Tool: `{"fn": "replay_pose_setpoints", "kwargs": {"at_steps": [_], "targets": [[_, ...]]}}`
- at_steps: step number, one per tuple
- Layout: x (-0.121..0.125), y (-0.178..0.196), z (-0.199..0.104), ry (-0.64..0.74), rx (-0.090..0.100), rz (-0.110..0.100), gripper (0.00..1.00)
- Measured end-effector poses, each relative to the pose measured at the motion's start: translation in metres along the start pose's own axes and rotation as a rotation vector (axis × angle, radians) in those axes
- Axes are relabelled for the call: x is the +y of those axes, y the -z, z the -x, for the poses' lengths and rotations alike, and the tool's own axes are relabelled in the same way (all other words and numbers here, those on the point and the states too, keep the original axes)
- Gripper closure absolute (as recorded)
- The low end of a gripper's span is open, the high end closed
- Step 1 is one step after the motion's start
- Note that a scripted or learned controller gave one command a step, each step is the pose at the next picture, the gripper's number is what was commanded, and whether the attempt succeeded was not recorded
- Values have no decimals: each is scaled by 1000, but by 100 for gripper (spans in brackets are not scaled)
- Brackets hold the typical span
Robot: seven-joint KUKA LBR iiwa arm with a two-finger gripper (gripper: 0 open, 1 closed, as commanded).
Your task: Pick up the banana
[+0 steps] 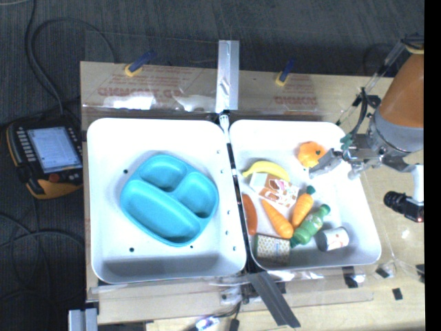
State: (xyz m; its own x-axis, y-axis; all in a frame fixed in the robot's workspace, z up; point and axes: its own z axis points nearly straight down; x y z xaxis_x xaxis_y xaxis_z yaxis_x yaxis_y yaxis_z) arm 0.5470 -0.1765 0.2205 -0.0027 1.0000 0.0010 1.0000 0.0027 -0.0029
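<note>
claw: the claw [329,163] hangs over the upper right part of the right bin [360,209]; can't tell whether it's spread or closed, too small and blurred
claw load: banana is not in it
nearest thing: orange [310,152], just beside the claw on its left, possibly touching
banana: the banana [267,169] lies in the right bin's upper left part, near the divider wall, left of the orange and apart from the claw
banana neighbours: printed carton [277,190] touches or overlaps its lower edge; two carrots [275,218] below that
rest of right bin: green bottle [311,226], small white can [333,238], a patterned box [273,247] at the front wall
left bin: blue divided plate [169,197] in the left bin [103,254]
surface: both bins sit side by side on the surface [324,95]
done: my read, an approach into the correct bin at most
left: shift left past the orange, descend on the banana, close, lift
progress: early, no grasp made
</note>
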Motion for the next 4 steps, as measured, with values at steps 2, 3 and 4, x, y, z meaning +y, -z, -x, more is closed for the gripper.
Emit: {"fn": "replay_pose_setpoints", "kwargs": {"at_steps": [2, 3, 4], "targets": [[50, -18, -33, 155, -3, 0, 0], [-42, -126, -61, 33, -2, -1, 0], [9, -46, -29, 114, -3, 1, 0]]}}
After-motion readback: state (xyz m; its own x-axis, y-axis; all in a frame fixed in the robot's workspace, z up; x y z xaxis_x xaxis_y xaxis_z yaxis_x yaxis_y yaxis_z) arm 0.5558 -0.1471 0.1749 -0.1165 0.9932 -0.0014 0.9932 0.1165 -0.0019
